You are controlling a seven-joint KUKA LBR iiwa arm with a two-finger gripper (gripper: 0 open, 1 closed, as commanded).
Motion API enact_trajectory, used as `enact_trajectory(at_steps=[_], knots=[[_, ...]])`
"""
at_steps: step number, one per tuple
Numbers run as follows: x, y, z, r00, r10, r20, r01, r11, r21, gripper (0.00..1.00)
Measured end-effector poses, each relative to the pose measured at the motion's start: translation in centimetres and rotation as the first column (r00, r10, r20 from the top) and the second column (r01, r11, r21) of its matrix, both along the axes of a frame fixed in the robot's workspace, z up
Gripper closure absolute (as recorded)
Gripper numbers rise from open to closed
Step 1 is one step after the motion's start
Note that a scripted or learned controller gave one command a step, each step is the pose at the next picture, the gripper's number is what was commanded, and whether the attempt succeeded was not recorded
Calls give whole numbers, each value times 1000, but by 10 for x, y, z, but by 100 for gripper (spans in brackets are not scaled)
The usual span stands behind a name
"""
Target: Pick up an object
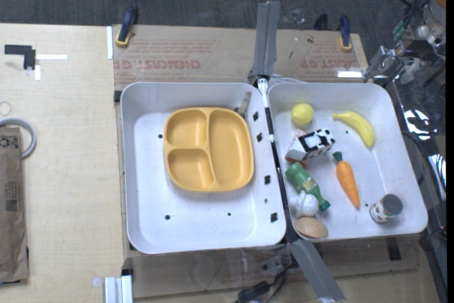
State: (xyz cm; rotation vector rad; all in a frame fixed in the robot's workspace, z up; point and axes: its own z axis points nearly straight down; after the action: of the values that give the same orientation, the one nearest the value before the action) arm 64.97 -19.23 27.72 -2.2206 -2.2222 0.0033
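Counter [57,81] carries two white bins side by side. Left bin [142,223] holds a yellow divided plate [209,150] near its centre. Right bin [404,152] holds the candidates: a banana [357,126] at two o'clock, a carrot [347,182] near centre, a green bottle [306,186] at eight o'clock, a black-and-white carton [310,144] just left of centre, a lemon [303,113] at eleven o'clock, a small can [386,208] at four o'clock. Arm hardware [418,32] sits well outside, beyond the right bin's one o'clock corner; I cannot tell how the jaws stand. Judged step: approach not yet begun. The next move calls for choosing a well-separated object, likely the banana or can, and descending over it.
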Motion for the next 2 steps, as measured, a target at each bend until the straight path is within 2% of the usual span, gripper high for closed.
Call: enact_trajectory(at_steps=[1, 2], knots=[[-32, 7, -164, 999, -39, 0, 39, 999, 1, 0], [-32, 7, -154, 999, -39, 2, 39, 999, -1, 100]])
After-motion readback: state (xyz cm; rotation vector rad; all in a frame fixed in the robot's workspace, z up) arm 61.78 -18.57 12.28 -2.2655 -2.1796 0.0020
